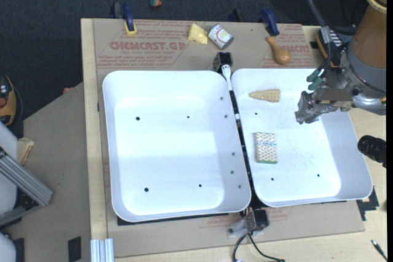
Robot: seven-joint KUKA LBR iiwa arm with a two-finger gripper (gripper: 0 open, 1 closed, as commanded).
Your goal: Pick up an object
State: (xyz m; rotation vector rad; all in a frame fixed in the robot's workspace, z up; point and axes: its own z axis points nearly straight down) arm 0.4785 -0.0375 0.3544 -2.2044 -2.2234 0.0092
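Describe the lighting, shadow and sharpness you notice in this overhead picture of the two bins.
Camera view: even, soft light; the left bin shows a brighter band across its lower floor; the gripper casts only a faint shadow on the right bin; the patterned block and cone-shaped piece look slightly soft, fine detail blurred.

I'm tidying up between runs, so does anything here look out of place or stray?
Yes. Several items lie outside the bins on the cardboard behind them: a yellow wedge, a small white box and a wooden piece. A tiny coloured thing sits on the dark floor beyond the bench.
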